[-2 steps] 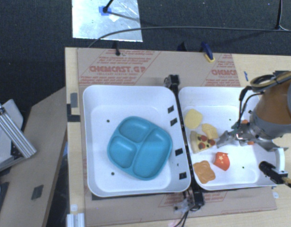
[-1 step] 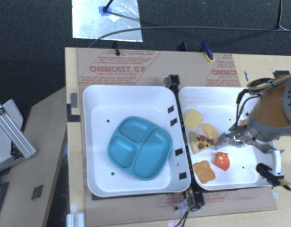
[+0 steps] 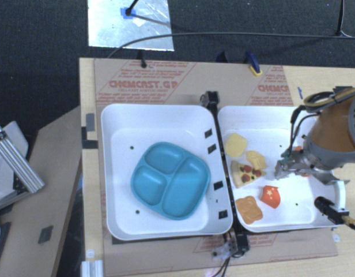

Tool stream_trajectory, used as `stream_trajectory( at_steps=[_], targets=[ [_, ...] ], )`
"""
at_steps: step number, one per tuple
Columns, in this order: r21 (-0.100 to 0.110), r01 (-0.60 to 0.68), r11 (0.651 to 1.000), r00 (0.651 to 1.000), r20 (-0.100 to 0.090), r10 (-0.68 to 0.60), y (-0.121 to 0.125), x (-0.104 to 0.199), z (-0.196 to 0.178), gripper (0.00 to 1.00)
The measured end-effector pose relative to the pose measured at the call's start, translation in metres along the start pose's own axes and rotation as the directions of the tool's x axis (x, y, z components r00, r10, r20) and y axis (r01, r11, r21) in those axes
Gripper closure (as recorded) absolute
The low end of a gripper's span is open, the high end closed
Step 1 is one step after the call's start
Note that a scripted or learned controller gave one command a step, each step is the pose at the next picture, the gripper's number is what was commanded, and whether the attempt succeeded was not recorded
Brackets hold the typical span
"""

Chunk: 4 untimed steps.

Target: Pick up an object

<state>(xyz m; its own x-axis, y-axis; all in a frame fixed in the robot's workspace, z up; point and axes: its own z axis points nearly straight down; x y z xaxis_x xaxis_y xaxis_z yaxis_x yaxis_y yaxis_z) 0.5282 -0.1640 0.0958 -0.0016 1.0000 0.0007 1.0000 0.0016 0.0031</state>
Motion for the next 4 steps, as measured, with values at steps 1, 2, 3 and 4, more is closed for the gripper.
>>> stream_trajectory(
  at_steps=[1, 2, 3, 4],
  targets=[
    [-0.001, 0.002, 1.0, 1.0, 0.002, -0.002, -0.005, 0.002, -0.046, 1.0],
    [-0.003, 0.004, 1.0, 1.0, 0.002, -0.004, 0.003, 0.009, -0.094, 1.0],
    [-0.003, 0.004, 1.0, 1.0, 0.003, -0.004, 0.005, 0.008, -0.148, 1.0],
    [0.001, 0.008, 1.0, 1.0, 0.0, -0.008, -0.005, 0.056, -0.153, 1.0]
  ],
)
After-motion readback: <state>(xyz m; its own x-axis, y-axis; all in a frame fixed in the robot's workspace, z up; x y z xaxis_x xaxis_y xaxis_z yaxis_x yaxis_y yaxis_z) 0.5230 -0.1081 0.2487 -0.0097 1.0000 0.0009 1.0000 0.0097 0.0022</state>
